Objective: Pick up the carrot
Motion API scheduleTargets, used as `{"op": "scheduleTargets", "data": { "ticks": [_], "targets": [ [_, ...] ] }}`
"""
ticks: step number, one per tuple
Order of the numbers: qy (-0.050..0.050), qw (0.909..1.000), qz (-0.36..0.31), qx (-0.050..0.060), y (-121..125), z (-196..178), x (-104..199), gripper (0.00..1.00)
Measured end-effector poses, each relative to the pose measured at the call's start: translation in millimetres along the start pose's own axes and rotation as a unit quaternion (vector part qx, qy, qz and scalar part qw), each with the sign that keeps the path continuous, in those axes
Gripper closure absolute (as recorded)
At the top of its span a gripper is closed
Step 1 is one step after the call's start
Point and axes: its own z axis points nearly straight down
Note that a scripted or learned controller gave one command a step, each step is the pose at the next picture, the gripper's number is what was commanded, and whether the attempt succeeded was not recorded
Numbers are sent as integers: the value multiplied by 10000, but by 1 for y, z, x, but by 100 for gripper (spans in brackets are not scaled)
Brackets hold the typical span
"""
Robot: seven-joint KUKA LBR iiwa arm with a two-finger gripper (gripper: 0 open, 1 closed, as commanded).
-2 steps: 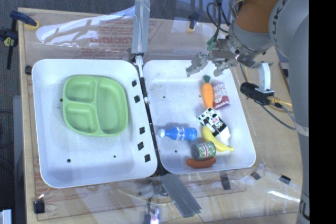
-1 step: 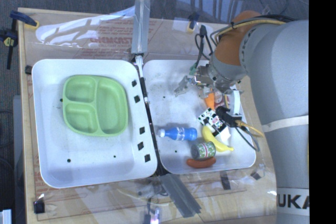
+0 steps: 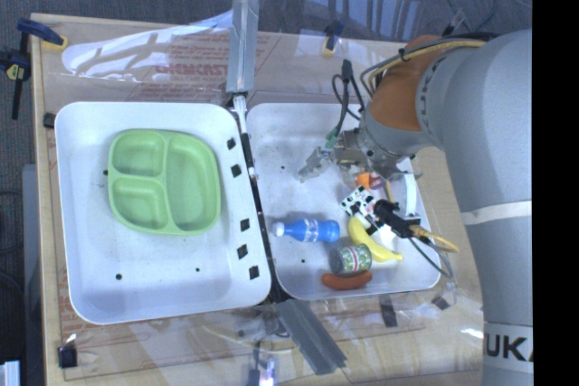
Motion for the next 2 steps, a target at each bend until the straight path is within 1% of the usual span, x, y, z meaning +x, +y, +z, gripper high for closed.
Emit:
{"op": "scheduleTargets", "data": {
  "ticks": [1,2],
  "targets": [
    [-2,10000,-17,5,0,-10,0,100],
    [0,9900,-1412,-2,-37,-78,21,100]
  ]
}}
